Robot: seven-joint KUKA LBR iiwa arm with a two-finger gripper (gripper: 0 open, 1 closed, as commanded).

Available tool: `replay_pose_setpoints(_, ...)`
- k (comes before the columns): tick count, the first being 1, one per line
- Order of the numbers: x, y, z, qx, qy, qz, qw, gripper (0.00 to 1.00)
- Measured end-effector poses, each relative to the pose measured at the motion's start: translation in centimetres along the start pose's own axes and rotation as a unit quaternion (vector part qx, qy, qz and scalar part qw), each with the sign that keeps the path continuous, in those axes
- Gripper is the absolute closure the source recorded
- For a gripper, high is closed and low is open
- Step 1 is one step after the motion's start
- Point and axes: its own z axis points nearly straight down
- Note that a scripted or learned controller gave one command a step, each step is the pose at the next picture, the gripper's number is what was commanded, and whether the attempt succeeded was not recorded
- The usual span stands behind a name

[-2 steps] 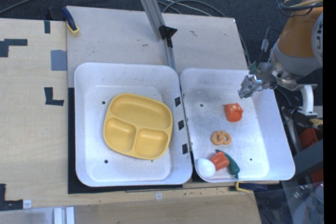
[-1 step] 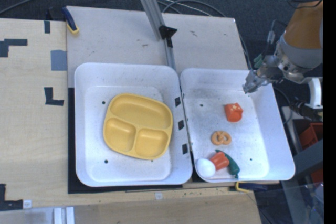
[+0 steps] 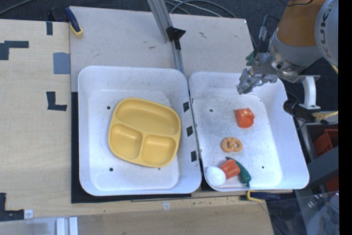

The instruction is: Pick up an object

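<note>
still in approach: gripper at twelve o'clock of the right bin, fingers probably open but hard to tell. next, descending toward six o'clock onto the red block.

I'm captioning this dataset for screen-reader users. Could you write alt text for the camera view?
A grey and orange robot arm's end effector hovers over the back of the right white bin, which holds a red block, a pretzel, a white egg and a red-and-green vegetable. The left bin holds a yellow divided plate.
</note>
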Motion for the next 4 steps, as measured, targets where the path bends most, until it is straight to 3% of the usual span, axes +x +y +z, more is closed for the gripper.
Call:
replay_pose_setpoints(1,5.3,1.4,0.2,0.0,0.0,0.0,1.0,1.0)
replay_pose_setpoints(4,19.5,1.9,1.4,0.0,-0.001,0.0,1.0,1.0)
